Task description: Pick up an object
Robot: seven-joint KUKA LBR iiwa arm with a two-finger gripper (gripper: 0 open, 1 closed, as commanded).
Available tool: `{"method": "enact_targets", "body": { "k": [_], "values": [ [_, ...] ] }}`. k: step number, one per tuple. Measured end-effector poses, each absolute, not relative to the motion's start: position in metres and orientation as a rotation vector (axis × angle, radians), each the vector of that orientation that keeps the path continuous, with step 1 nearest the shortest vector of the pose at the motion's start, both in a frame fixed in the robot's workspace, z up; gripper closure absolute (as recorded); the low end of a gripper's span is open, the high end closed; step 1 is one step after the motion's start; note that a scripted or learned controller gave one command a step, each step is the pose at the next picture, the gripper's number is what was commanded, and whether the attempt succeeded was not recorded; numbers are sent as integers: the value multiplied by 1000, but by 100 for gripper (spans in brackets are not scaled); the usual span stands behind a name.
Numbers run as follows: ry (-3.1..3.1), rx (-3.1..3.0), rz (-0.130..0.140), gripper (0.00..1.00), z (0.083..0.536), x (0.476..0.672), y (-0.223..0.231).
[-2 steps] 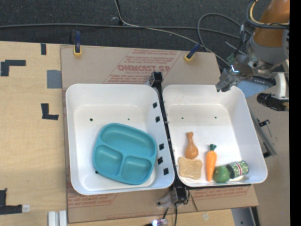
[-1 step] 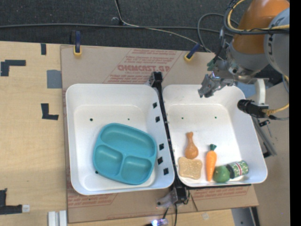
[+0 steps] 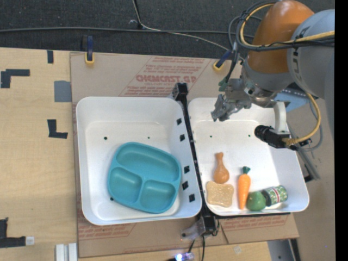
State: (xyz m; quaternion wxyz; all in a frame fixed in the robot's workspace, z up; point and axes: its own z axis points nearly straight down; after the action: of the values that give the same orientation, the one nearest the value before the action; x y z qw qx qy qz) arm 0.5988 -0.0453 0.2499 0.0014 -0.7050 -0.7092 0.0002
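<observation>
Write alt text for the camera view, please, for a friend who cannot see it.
A grey robot arm's gripper hangs over the far end of the right white bin, holding nothing. At that bin's near end lie a chicken drumstick, a bread slice, a carrot, a green fruit and a small bottle. The left bin holds a teal divided plate.
</observation>
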Motion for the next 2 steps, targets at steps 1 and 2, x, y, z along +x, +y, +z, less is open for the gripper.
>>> {"method": "enact_targets", "body": {
  "k": [1,2],
  "values": [
    [-2225,-2214,2,100,248,575,-5],
    [-2226,-2212,2,100,251,558,44]
  ]
}}
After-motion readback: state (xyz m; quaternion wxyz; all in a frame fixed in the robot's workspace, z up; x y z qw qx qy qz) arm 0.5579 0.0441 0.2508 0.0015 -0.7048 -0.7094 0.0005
